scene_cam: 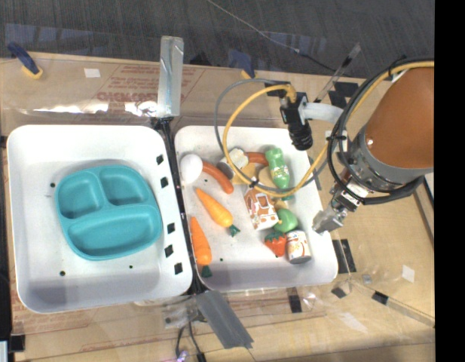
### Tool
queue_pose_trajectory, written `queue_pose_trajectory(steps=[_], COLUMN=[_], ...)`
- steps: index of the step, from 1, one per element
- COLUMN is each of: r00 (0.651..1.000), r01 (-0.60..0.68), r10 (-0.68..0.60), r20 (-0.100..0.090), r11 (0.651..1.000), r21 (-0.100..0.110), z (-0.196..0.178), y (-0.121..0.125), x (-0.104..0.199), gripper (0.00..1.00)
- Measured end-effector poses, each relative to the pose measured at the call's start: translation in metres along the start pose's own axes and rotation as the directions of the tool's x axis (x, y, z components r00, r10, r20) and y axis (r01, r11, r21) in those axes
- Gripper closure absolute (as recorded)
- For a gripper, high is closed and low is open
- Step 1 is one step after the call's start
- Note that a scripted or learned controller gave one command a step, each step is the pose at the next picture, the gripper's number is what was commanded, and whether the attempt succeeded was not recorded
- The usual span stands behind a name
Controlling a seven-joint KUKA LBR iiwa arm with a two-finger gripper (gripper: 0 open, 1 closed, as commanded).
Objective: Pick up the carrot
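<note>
The arm (394, 130) occupies the 3 o'clock side of the view. The left bin (36, 277) holds a teal divided plate (108, 210). The right bin (240, 277) holds the toy food. Two carrots are present: one carrot (214, 207) lies near the bin centre, pointing toward 10 o'clock; a second carrot (200, 241) lies along the bin's 9 o'clock wall. The gripper (328, 219) sits over the 3 o'clock rim, clear of both carrots. Its state cannot be determined.
</note>
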State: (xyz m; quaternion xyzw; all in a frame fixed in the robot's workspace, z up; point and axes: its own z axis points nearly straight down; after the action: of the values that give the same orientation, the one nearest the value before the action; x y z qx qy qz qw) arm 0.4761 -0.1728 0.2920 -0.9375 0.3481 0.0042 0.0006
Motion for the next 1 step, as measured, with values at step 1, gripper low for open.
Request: queue_pose_trajectory(steps=[1], r00=[0.988], r01=[0.156], r10=[-0.156], r20=[-0.016], r11=[0.988], r21=[0.003], z=[-0.1119], y=[0.0103], x=[0.0291], gripper=[1.0])
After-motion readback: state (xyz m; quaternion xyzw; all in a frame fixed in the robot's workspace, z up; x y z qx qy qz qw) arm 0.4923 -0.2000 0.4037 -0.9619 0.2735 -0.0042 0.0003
